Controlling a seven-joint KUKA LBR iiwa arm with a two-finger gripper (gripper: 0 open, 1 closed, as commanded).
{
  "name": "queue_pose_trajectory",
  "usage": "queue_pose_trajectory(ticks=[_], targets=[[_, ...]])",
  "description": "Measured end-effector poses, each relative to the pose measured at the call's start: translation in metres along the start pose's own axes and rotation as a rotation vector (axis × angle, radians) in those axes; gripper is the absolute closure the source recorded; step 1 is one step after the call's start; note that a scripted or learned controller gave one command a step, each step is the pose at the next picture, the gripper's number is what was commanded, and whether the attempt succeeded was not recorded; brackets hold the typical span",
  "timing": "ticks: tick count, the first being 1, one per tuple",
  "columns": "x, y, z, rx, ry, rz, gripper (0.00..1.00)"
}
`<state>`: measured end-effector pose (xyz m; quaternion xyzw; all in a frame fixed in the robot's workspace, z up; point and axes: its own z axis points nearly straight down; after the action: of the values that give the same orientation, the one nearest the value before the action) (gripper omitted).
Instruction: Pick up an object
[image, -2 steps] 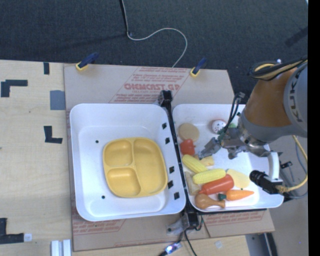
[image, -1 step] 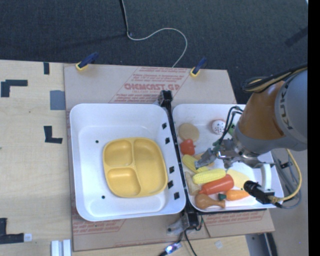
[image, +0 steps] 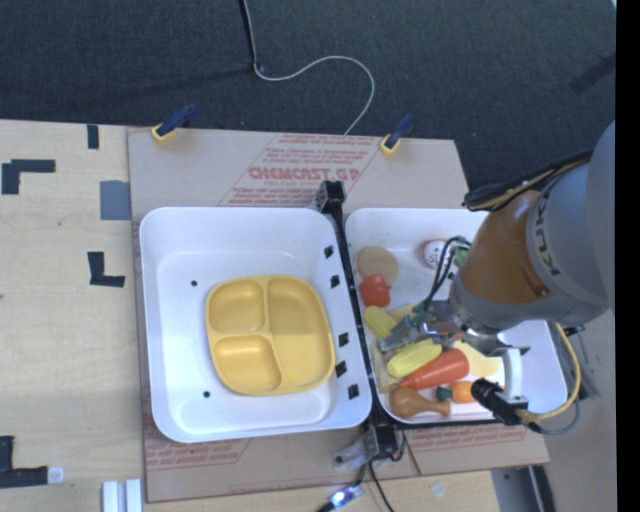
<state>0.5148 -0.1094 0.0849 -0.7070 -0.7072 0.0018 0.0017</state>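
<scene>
While I look down on the bench, I see the two white bins side by side on a cardboard sheet (image: 300, 175) that two yellow-and-blue clamps hold at its far edge. The left bin (image: 165, 300) carries one thing, a yellow divided plate (image: 268, 333) with three compartments, lying flat near the middle and a little toward the right wall.

The right bin (image: 560, 370) holds a heap of toy food, gathered against its left wall and its near edge. From the far side I see a beige round piece (image: 378, 263), a red tomato (image: 375, 290) just beside it, then a yellow piece (image: 380, 322), a yellow corn cob (image: 412, 358), an orange carrot (image: 437, 369) touching the corn, and a brown piece (image: 410, 402) at the near edge. A small white and red object (image: 434, 251) lies near the far wall.

The arm (image: 530, 250) reaches in from the right and covers much of this bin. Its gripper (image: 420, 325) is low over the heap, just above the corn cob and beside the yellow piece. I cannot tell how the gripper is set, and I see nothing clearly held by it. A white cable (image: 330, 65) runs over the dark floor behind the bench.
</scene>
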Motion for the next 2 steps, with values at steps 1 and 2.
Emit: queue_pose_trajectory(ticks=[1,2], targets=[[0.0004,0.0002,-0.0003,-0.004,0.001,0.0,0.0],[0.0002,-0.0001,-0.0101,-0.004,-0.001,0.0,1.0]])
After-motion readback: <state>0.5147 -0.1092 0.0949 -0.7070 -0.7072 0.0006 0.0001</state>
